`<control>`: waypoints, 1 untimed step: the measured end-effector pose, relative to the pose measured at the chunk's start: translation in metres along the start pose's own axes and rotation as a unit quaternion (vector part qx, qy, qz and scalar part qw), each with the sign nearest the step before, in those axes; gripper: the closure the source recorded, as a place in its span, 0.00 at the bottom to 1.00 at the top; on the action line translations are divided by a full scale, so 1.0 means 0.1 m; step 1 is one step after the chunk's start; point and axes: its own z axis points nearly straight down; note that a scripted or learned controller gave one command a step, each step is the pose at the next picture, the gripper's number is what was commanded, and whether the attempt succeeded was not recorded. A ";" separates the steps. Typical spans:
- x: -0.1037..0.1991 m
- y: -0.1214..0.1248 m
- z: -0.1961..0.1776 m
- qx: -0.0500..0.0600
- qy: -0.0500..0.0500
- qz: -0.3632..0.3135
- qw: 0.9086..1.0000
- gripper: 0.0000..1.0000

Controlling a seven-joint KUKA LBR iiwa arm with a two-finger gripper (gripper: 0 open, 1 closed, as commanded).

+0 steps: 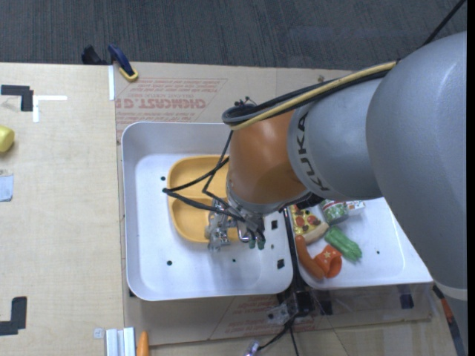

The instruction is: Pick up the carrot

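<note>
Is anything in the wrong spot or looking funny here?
Yes. The gripper hangs over the yellow dish in the left bin, but the toy food, including an orange piece that may be the carrot, sits in the right bin.

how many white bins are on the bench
2. The left bin holds a yellow tray, with the gripper above it. The right bin holds toy food and is partly covered by the arm.
</note>
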 end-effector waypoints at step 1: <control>0.14 0.17 0.00 0.001 -0.008 0.035 0.999 1.00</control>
